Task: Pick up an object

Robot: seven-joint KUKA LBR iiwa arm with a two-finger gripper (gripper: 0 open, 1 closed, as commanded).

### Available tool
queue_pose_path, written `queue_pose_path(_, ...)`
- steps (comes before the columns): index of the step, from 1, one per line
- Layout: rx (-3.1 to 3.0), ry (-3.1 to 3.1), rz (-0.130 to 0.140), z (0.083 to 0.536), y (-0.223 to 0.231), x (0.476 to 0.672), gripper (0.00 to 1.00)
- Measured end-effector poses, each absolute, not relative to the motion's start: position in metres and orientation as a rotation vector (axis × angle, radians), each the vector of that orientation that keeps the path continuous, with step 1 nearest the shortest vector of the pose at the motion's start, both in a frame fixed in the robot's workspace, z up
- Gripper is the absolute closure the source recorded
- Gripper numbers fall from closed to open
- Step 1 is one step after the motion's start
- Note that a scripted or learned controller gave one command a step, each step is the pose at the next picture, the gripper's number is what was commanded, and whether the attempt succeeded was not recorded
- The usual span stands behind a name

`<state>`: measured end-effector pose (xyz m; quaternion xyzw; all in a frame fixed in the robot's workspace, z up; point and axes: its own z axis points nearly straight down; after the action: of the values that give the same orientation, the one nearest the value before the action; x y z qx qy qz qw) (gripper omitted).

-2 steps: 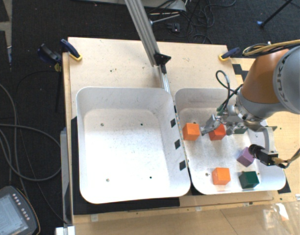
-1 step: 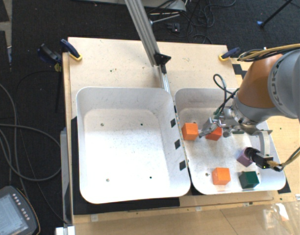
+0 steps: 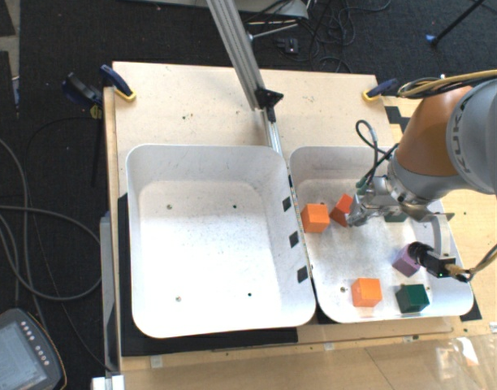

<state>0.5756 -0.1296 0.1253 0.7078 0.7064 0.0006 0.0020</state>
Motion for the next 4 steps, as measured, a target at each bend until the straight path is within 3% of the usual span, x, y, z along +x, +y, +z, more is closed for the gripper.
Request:
queue_pose_path(2,2.213,2.221,0.005,0.239,-0.130,0.580,1.00)
queue_pose_path(3,2.219,2.224,-0.002,0.223,-0.130,0.580,1.00)
queue_pose_path(4,2.214,2.231,0.001,0.215,-0.078,0.583,1.00)
